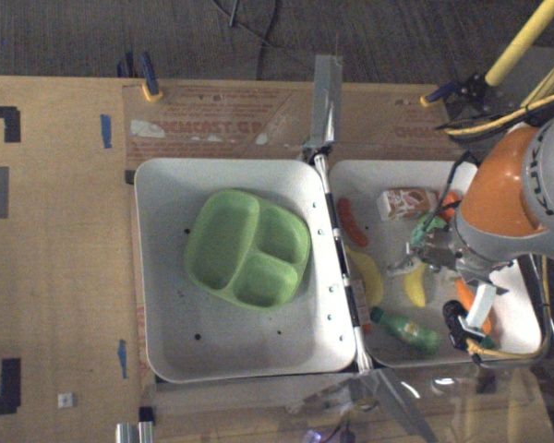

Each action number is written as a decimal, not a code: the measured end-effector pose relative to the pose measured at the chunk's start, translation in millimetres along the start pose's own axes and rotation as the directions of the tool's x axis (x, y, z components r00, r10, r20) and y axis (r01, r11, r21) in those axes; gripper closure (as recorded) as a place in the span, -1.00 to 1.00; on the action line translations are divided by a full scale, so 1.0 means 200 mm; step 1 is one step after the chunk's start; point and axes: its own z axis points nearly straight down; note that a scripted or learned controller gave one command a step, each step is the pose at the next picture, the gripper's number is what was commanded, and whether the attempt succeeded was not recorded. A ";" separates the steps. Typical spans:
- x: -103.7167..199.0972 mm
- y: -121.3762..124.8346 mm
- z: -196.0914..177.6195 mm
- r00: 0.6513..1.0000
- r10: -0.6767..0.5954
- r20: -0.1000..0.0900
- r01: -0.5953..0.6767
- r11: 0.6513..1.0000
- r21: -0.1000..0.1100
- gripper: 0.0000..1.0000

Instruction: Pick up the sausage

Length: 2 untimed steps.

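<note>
Across the wooden bench (55, 247) sit two shallow white bins, side by side and touching along a metal divider. Black tape corners and short blue tape strips mark the bare wood at left, and a printed cardboard sheet (212, 123) lies behind the bins, held by a blue and yellow clamp (146, 72). Beyond the bench runs dark carpet (102, 12) with a black cable (249, 3) looping over it.

The left bin (166, 330) holds a green divided plate (249, 247), tilted askew. The right bin (388, 178) holds the sausage (351, 221), a red link lying near the bin's left wall, just above a banana (367, 277). A green bottle (404, 329) lies near the front edge, a small carton (408, 201) near the back, and a second yellow piece (415, 286) sits mid-bin.

The arm (503, 201) hangs over the right bin, its gripper (429, 247) low among the clutter, well apart from the sausage. Whether it is wide or narrow cannot be told.
</note>
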 end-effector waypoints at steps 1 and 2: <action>0.25 0.42 -0.09 0.984 -0.180 -0.007 0.180 0.984 0.010 -1.00; 0.21 0.31 0.06 0.974 -0.226 -0.006 0.226 0.974 0.002 -1.00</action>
